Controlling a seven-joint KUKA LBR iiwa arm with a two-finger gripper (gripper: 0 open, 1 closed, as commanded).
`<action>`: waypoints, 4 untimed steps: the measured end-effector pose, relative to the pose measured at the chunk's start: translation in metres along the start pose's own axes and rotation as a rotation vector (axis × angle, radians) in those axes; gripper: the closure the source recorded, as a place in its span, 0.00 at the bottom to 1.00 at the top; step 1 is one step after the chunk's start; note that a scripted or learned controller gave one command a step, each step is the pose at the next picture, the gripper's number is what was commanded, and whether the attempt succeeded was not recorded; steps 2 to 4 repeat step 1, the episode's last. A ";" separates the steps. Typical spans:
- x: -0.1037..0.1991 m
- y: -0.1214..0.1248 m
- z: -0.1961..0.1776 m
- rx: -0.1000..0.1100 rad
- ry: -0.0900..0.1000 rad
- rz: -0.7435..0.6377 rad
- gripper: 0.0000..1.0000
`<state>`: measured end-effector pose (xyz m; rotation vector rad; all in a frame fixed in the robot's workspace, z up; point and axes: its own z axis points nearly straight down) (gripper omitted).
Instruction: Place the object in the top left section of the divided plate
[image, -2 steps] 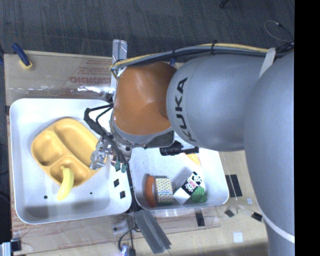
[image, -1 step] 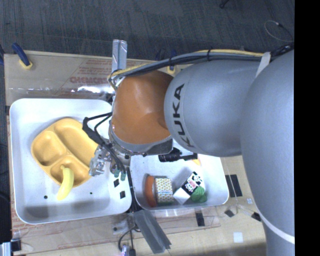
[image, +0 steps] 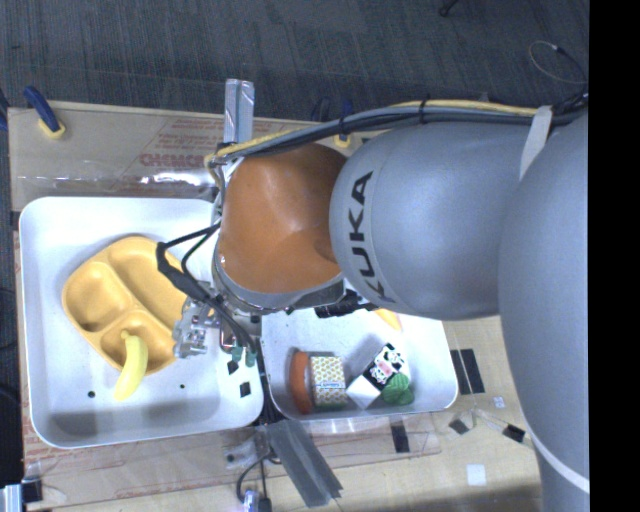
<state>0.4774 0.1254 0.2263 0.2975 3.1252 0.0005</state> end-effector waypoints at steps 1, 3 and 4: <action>0.003 0.015 -0.001 0.000 -0.001 -0.182 1.00; 0.003 0.015 -0.001 0.000 -0.001 -0.182 1.00; 0.003 0.015 -0.001 0.000 -0.001 -0.182 1.00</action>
